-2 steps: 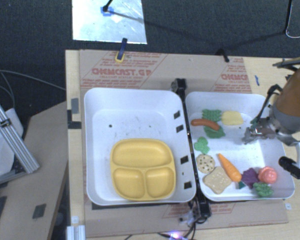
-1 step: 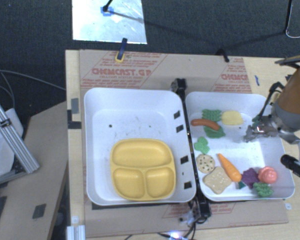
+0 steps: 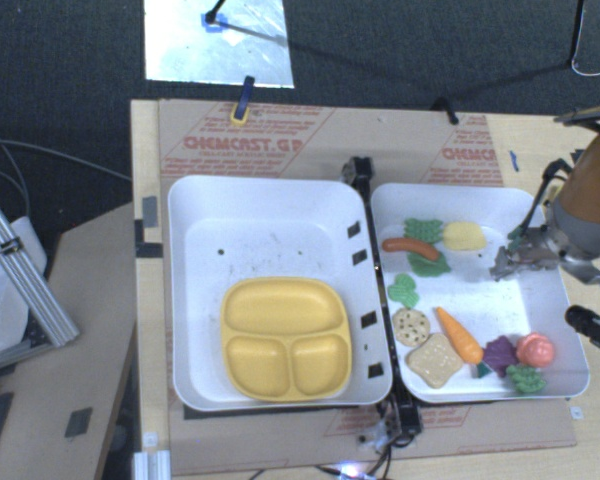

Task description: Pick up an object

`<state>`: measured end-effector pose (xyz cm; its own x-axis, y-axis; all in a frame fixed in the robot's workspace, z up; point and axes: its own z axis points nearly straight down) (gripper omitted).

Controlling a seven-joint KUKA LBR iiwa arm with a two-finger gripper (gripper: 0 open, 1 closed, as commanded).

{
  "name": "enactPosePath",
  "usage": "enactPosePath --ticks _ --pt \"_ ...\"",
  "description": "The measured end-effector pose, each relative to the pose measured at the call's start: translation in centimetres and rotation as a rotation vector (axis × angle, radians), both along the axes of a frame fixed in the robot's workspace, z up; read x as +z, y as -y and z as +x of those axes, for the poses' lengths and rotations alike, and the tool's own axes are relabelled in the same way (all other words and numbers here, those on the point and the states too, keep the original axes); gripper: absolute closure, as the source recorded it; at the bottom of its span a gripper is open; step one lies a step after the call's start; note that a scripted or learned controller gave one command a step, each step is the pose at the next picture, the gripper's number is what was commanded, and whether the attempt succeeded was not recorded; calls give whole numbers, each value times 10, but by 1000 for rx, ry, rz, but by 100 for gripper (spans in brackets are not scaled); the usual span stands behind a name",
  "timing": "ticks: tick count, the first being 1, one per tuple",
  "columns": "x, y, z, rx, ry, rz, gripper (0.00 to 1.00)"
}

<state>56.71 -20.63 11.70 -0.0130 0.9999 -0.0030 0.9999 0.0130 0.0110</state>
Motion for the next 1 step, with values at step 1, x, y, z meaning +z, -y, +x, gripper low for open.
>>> enactPosePath --ticks 1 --pt "-34 0 -84 -15 -16 6 100"
